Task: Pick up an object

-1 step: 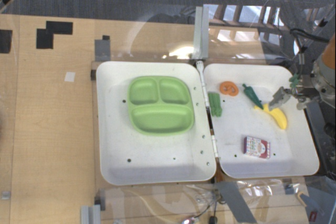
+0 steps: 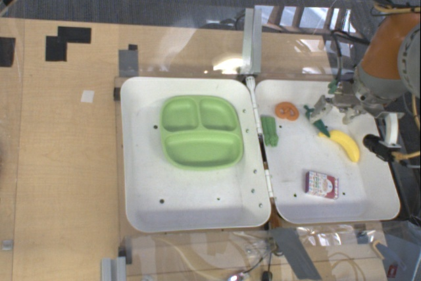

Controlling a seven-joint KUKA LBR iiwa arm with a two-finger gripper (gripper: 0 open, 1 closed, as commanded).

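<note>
I am not finding any text, number, brand or sign that can be read from my camera. The small flat red-and-white printed carton (image 2: 321, 184), lying in the right-hand shallow white plastic bin (image 2: 388, 207), is showing a pale panel with markings on its face, but they are blurring into specks too small for me to make out. The black square and stepped patches (image 2: 67, 42) on the light wooden bench top (image 2: 59, 161) are carrying no letters or digits; they are appearing as plain solid shapes.
</note>
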